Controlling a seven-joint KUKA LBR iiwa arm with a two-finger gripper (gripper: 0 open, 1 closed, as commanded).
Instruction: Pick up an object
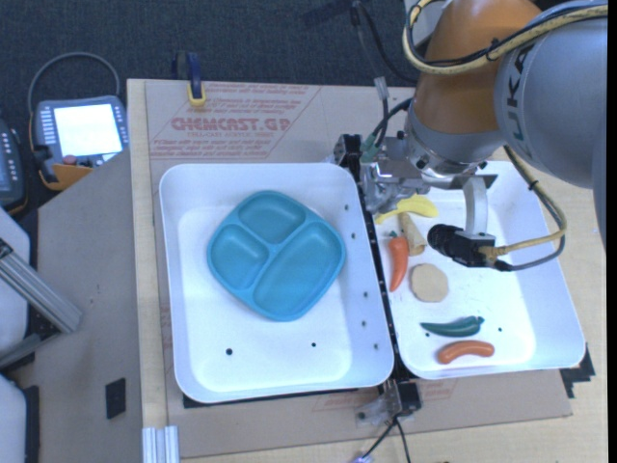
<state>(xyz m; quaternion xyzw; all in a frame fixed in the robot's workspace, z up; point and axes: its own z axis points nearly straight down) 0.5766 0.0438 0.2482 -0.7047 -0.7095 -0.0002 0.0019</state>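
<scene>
You are looking down on two shallow white bins side by side on the bench. The left bin (193, 355) holds a blue divided plate (277, 254), lying flat near its middle, well apart from the walls. The right bin (554, 340) holds the small food toys: a yellow banana (420, 206) at the far end, a tan stick (413, 233) just below it, an orange carrot (397, 261) lying along the wall shared with the left bin, a round beige cookie (429, 283) just beside the carrot, then nearer you a dark green pepper (453, 326) and an orange sausage (466, 352) lying close together, almost parallel.

The arm (482, 66) comes in from the right (its orange band is plainly in view) and its wrist hangs over the far left corner of the right bin. The gripper (386, 189) sits low there, close to the banana and the top of the tan stick. You cannot tell from this angle how it is set or whether anything is in it, since the wrist body covers that spot. A black part (461, 245) with a cable sticks out below the wrist, above the cookie
</scene>
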